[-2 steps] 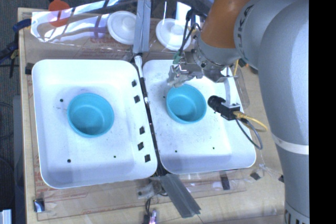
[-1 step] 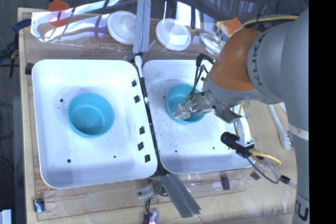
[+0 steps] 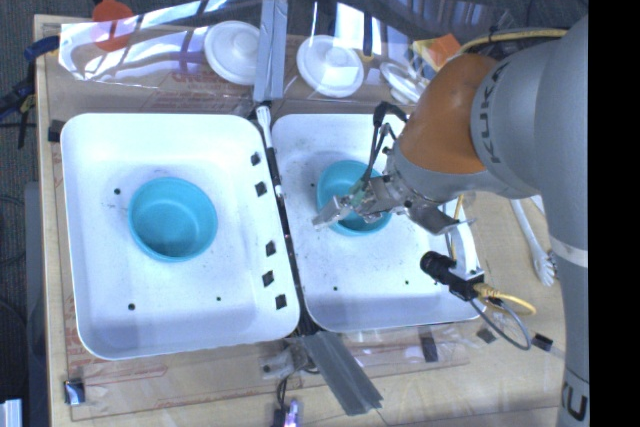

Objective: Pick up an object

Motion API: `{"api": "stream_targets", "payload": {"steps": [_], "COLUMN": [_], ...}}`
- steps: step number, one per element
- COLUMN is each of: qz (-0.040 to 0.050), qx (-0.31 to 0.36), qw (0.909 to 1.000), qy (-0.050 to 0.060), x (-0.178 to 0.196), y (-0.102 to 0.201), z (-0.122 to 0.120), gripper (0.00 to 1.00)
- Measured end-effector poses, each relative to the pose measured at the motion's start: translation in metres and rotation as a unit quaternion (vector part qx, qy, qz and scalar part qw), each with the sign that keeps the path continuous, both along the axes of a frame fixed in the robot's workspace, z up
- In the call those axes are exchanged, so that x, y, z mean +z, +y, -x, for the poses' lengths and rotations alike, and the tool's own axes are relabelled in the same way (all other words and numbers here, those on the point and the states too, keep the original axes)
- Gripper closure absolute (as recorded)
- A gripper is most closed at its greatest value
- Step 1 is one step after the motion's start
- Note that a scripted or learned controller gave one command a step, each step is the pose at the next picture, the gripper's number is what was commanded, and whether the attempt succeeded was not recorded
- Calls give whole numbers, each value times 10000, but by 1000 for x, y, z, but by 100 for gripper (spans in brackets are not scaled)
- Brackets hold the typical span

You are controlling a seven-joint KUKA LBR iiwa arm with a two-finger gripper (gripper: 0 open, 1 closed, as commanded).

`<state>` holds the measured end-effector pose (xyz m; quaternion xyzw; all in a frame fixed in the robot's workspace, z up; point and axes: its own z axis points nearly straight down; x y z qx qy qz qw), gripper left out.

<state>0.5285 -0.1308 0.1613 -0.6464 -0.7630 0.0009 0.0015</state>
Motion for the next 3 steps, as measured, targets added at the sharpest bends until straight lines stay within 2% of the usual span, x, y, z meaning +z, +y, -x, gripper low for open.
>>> {"api": "stream_targets", "payload": {"steps": [1,2,3], "qz": [3,14,2], "qx": [-536,-513,-553], "qw": [9986,9987,9985], "qy": [-7,-35,-7], "x": [-70,-57,61], "y": [-12,-12,63], "z": [-43,-45,-93], "gripper": [0,100,100]}}
